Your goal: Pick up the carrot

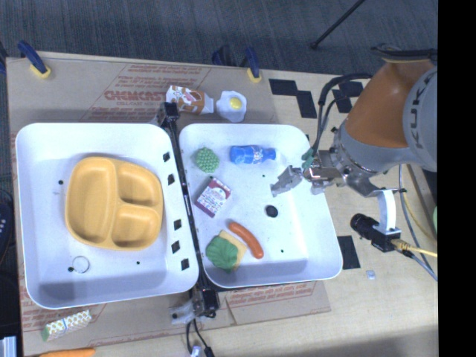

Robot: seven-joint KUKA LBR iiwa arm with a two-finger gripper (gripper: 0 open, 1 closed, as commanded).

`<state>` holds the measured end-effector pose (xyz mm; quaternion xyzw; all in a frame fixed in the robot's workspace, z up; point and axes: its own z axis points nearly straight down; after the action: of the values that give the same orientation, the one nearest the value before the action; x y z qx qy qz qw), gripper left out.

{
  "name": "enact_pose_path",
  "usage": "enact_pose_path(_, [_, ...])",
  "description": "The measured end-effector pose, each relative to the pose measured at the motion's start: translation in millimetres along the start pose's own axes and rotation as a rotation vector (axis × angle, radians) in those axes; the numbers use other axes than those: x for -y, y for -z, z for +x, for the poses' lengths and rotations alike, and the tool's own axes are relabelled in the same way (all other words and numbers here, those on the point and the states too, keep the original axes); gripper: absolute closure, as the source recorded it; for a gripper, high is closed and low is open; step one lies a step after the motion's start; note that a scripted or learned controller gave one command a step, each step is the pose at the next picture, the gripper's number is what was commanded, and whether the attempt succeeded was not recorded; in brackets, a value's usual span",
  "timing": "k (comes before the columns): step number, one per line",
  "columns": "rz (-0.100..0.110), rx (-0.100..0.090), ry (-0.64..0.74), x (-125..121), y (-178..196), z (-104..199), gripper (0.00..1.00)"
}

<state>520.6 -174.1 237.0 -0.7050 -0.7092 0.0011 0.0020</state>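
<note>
Our gripper [285, 182] hangs over the right side of the right bin [316, 199], its grey fingers spread apart with nothing between them, while the carrot [246, 239] we are after lies well away, toward that bin's near wall. The carrot is a short orange stick resting flat on the bin floor at a slant. We judge it a light, stiff plastic toy with a smooth, rounded skin that could roll or squirt out of a poor pinch, so we would close across its narrow width at mid-length, where both sides stand clear.

Crowding it is a green leafy toy vegetable [224, 251], just beside the carrot's upper end and possibly touching; fingers coming down on that side could catch it. Farther from the carrot, up the bin, lie a maroon packet [213, 197], a knobbly green ball [206, 159] and a blue bottle [251, 155] lying on its side. A small dark spot [271, 212] marks the floor between gripper and carrot.

Across the divider from the carrot, the left bin [30, 222] holds a yellow divided tray [115, 200].
</note>
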Motion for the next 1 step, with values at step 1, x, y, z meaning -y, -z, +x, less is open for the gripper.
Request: enact_pose_path(1, [0.003, -0.001, -0.002, 44.6, -96.3, 64.8, 0.00])
